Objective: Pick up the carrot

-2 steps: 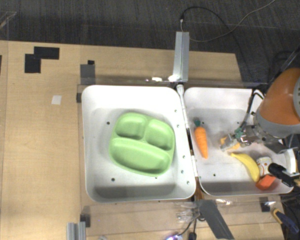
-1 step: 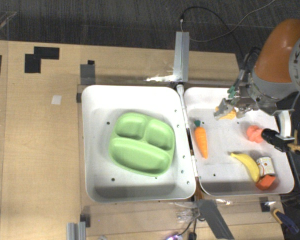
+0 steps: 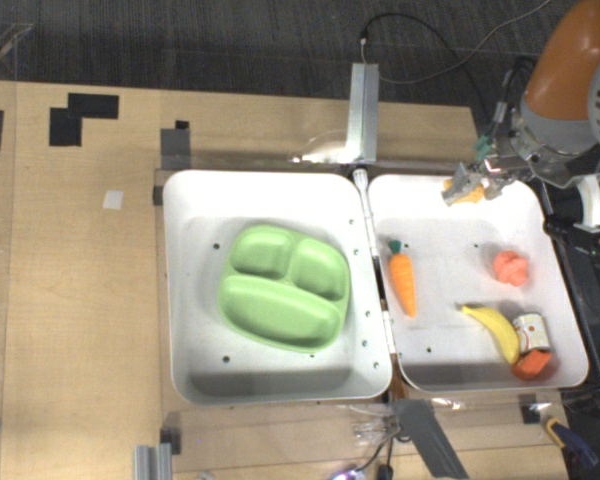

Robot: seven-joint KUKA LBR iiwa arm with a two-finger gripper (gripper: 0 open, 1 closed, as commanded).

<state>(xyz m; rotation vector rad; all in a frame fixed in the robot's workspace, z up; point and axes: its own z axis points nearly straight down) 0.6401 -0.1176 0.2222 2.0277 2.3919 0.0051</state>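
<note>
Camera view shows my gripper (image 3: 467,188) above the far edge of the right bin (image 3: 450,363), with something small and yellow-orange at its tip, though I cannot tell how it is set. The carrot (image 3: 403,280) lies near that bin's left wall, well apart from me, green end toward the far edge. A banana (image 3: 492,329) lies toward the near right corner, and a green divided plate (image 3: 283,288) sits in the left bin (image 3: 195,298).

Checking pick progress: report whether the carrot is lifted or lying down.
Lying down. The carrot rests flat on the right bin floor near its left wall, leaf end pointing away.
</note>
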